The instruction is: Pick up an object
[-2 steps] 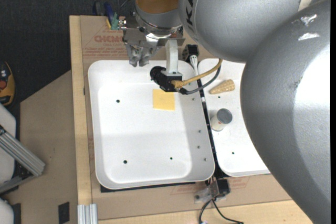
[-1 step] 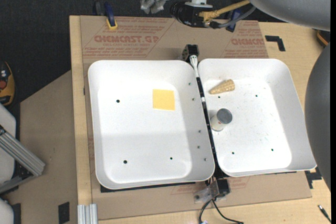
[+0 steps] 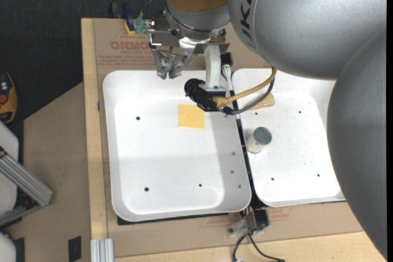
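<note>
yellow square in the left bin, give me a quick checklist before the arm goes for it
1. Target located: the yellow square lies flat in the left bin, in its upper middle. ok
2. Space around target: bare bin floor on every side, nothing touching it. ok
3. Gripper over target: it hangs near the bin's top rim, up and left of the square. not ok
4. Gripper fingers open: blurred, hard to read. cannot tell
5. Gripper free of load: nothing visible between the fingers. ok
6. Other object: the grey cylinder sits in the right bin, apart from the target. ok
</note>
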Controlling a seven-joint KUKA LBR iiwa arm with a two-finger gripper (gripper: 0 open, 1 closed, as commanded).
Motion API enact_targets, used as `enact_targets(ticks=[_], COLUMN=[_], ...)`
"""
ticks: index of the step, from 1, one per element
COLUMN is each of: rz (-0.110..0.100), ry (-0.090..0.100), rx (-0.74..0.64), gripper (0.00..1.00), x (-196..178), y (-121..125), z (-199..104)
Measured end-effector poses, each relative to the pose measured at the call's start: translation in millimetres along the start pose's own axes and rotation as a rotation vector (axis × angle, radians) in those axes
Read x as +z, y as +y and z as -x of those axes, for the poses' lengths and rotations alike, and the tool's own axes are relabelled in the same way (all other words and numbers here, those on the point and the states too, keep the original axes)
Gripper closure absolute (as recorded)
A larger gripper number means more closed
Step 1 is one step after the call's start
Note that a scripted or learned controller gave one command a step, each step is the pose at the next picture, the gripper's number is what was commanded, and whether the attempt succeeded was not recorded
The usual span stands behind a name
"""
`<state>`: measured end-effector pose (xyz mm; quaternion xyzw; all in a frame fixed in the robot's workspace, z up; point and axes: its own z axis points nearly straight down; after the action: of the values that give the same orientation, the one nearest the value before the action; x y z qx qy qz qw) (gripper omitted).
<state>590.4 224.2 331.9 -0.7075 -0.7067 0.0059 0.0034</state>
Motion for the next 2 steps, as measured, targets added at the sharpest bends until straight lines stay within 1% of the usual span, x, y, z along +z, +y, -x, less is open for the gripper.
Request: enact_targets(ticks=[1,2], rz=[0.033,-0.007], ry=[0.012,-0.004], rx=[-0.004,-0.001], gripper=[1.00,1.00], x=[-215,-20], y=[-33,-96], z=[1,0])
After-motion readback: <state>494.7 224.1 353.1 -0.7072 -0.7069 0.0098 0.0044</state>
